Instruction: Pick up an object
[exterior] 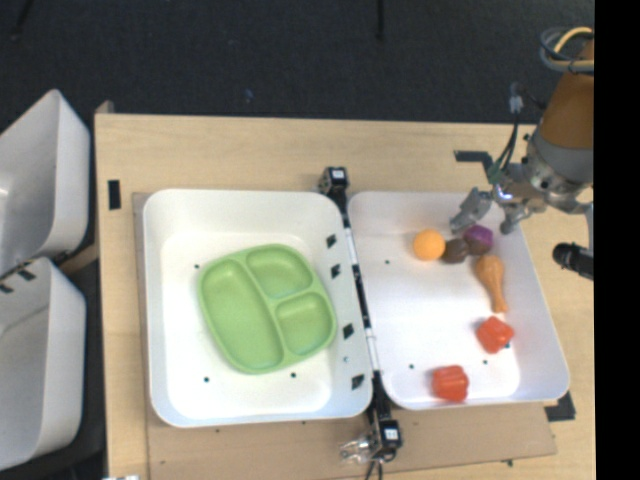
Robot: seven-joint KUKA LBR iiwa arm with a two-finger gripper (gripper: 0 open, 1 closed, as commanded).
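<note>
Purple object (479, 236): lies in the right bin (400, 298), just below the gripper (491, 211) and touching a dark brown item (456, 251) on its left.
Gripper: hovers over the bin's far right corner; fingers spread apart, nothing between them.
Key relation: you have the purple object almost straight under the fingertips.
Neighbours: orange ball (429, 245) beside the brown item; tan drumstick (491, 280) nearer the camera, long axis running front to back.
Judgement: expect crowding on descent.

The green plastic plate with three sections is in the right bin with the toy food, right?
Not quite. The camera view shows the green plastic plate with three sections lying in the left white bin; the toy food sits in the right white bin.
</note>
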